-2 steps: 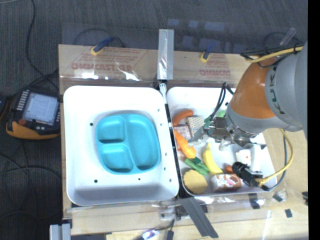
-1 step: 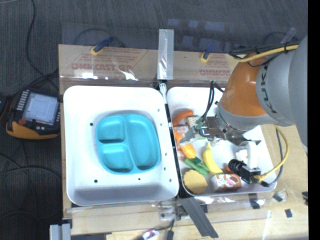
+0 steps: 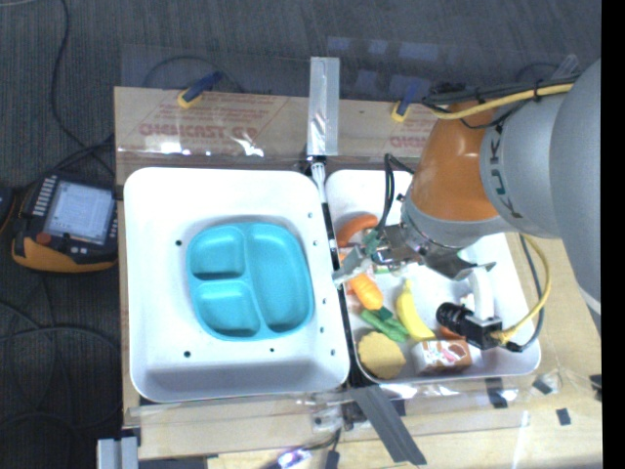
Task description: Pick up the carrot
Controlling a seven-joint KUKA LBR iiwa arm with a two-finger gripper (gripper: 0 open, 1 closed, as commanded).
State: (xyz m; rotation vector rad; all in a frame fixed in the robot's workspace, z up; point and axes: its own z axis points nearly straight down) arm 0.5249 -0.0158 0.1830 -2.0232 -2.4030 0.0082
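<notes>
The carrot point(image 3: 364, 288), small and orange with a green end pointing toward the front right, lies in the left part of the right bin point(image 3: 522, 355). My gripper point(image 3: 375, 257) hangs just above and behind it, under the grey arm with the orange band that reaches in from the right. The gripper's tip is close over the carrot's near end, and the wrist hides the bin floor behind it.
An orange-red round thing point(image 3: 354, 228) lies behind the carrot by the bin's left wall. A yellow banana point(image 3: 413, 313), a tan round item point(image 3: 381, 355) and a red-and-white packet point(image 3: 444, 356) lie in front. The left bin point(image 3: 156, 262) holds a blue divided plate point(image 3: 249, 277).
</notes>
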